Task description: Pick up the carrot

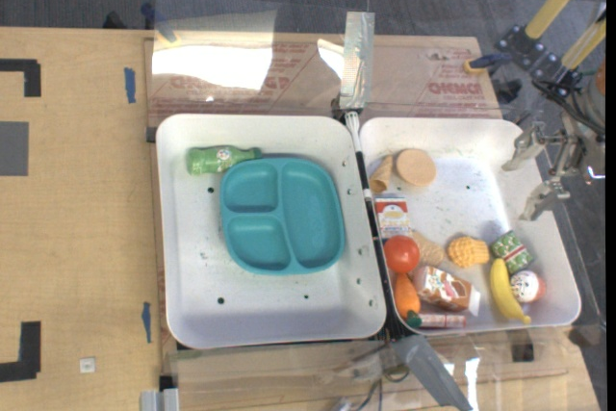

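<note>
Step in hand: approach; the small orange plastic carrot (406,295) is not yet reached.
Carrot: lies at the near-left corner of the right shallow white bin (481,132), against the wall between the two bins, its long axis running near to far.
Neighbours: a red plastic tomato (401,254) touches its far end; a red-and-white packet (447,288) lies just beside it on the right; a yellow plastic banana (504,289) lies farther right.
Gripper: the two-finger metal gripper (541,170) hangs over the far-right edge of the same bin, holding nothing; whether it is released or clenched I cannot tell.
Carrot versus jaws: well apart, diagonally across the bin, to the near left.
Doing it well: I judge the approach should drop from above, the jaws spanning the carrot's narrow width, clear of wall, tomato and packet.
Risk: crowding may make the jaws nip the packet instead.
Left bin: a teal divided plastic tray (283,214) and a green toy bottle (220,159), not involved.
</note>
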Controlling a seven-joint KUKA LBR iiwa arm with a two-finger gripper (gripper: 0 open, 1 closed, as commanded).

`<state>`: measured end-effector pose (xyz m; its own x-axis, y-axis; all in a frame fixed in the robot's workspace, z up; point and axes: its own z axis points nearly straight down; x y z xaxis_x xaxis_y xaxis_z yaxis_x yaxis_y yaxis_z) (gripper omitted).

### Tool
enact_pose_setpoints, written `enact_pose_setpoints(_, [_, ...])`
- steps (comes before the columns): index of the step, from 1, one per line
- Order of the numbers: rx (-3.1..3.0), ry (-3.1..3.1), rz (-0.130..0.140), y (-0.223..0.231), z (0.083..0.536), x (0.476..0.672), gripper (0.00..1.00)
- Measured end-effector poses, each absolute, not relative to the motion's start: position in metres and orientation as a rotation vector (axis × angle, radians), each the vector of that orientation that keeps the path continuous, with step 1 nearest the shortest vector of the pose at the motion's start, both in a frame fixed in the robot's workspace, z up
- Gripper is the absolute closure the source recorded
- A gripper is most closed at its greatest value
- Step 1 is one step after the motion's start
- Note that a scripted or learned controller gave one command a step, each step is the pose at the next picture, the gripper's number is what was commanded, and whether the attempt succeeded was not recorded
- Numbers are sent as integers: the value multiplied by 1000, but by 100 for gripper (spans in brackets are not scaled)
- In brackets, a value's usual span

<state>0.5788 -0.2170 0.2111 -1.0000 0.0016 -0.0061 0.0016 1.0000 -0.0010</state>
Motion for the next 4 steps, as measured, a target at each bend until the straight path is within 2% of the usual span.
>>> enact_pose_setpoints(1, [-238,3129,2,-132,194,486,0])
enact_pose_setpoints(2, [-820,3026,-7,-103,95,553,0])
enact_pose_setpoints(3, [-823,3026,-7,-103,96,553,0])
enact_pose_setpoints(4, [-418,3099,-1,-65,189,634,0])
